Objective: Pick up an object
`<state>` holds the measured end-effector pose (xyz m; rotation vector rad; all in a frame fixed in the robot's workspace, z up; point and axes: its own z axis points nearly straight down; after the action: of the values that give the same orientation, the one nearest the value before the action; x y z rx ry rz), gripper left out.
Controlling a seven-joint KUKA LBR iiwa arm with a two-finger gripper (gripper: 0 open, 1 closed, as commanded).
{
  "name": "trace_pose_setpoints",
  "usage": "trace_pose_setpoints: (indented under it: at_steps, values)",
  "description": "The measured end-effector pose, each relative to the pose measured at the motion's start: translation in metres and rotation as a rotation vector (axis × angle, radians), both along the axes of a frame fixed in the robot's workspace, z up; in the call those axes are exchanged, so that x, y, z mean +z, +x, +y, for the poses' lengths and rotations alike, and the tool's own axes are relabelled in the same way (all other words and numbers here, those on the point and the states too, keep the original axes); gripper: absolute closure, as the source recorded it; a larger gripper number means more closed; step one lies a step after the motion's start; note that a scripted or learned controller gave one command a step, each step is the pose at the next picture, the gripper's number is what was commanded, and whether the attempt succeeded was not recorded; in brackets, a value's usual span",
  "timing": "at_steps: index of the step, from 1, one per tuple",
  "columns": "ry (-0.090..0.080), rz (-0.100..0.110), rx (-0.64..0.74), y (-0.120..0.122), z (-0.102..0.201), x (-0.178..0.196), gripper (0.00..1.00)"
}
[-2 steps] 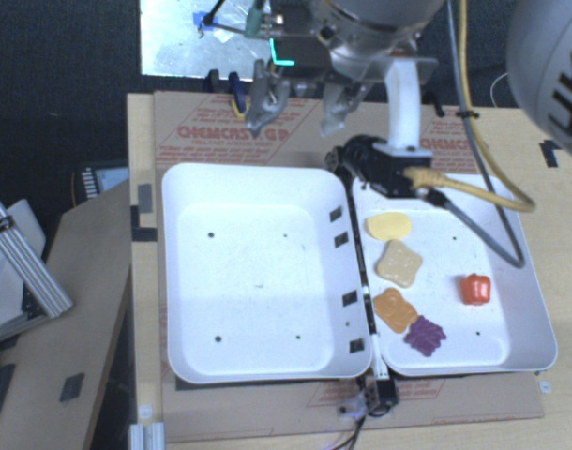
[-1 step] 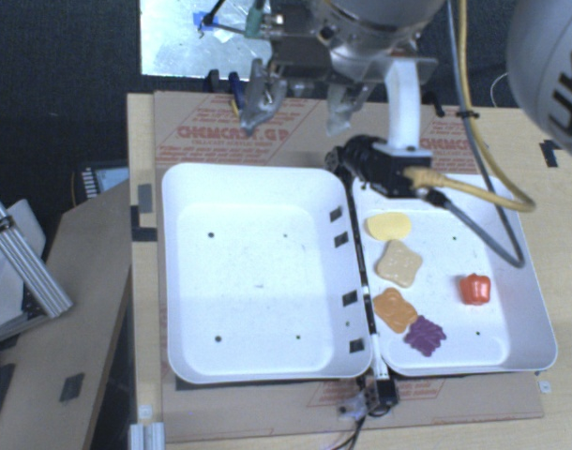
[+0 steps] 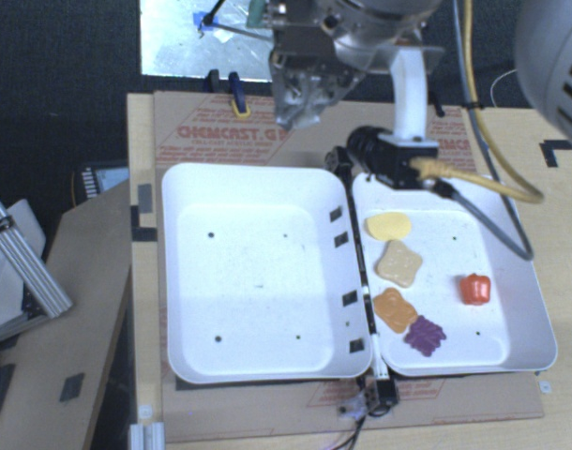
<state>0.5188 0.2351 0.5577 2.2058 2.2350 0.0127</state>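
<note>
Five toys (image 3: 396, 263) lie in the right bin (image 3: 520, 293); end effector (image 3: 300, 97) state unclear.

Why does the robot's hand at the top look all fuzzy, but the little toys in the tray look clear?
In the camera view the gripper sits much nearer the lens, so it blurs, and I cannot tell its finger position; the yellow piece, red piece and purple piece lie far below in focus; the white bins look bright and a bit washed out, with soft shadows along their walls.
</note>
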Motion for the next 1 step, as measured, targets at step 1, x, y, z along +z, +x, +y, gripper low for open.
trace_pose_setpoints:
  at_steps: [1]
  values:
    - [0.0,0.001,0.001,0.0,0.0,-0.0004,0.0]
